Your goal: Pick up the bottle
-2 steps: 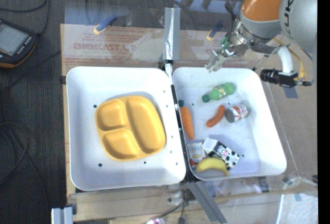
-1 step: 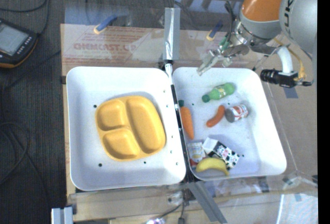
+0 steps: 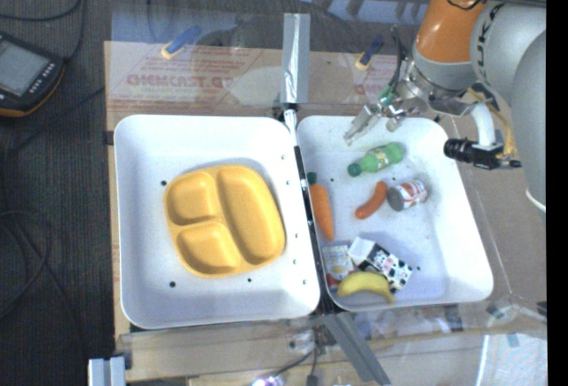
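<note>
Camera view: bottle [image 3: 376, 159] just below gripper [image 3: 373, 121]

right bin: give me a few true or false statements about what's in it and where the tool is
1. The green bottle lies on its side in the right bin. True.
2. The tool holds the bottle. False: it sits just above the bottle, nothing between its fingers.
3. The yellow tray is in the right bin. False: it is in the left bin.
4. A banana lies near the right bin's front edge. True.
</note>
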Robot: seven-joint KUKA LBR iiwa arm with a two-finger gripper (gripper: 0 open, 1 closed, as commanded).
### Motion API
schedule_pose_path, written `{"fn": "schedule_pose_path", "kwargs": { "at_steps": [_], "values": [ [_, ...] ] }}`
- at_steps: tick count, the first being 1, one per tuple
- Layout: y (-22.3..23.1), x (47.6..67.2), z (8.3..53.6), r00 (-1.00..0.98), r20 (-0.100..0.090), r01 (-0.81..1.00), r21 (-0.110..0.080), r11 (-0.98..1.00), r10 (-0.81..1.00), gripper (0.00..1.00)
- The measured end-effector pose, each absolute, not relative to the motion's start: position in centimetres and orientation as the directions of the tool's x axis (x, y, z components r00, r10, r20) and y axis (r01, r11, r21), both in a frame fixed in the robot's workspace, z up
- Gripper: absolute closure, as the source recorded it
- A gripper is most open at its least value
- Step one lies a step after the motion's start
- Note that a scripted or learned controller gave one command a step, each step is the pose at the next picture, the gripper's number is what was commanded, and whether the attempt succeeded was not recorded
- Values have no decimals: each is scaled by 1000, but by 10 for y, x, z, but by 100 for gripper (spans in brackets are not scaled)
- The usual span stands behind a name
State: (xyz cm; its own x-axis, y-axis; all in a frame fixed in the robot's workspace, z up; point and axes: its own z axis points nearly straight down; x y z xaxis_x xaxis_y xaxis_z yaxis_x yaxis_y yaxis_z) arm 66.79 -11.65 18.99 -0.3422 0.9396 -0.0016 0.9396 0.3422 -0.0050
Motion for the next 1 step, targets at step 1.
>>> {"fn": "schedule_pose_path", "kwargs": {
  "at_steps": [1],
  "values": [
    [-142, 668, 95, -487, 1, 873, -5, 487, 873, 0]
  ]
}}
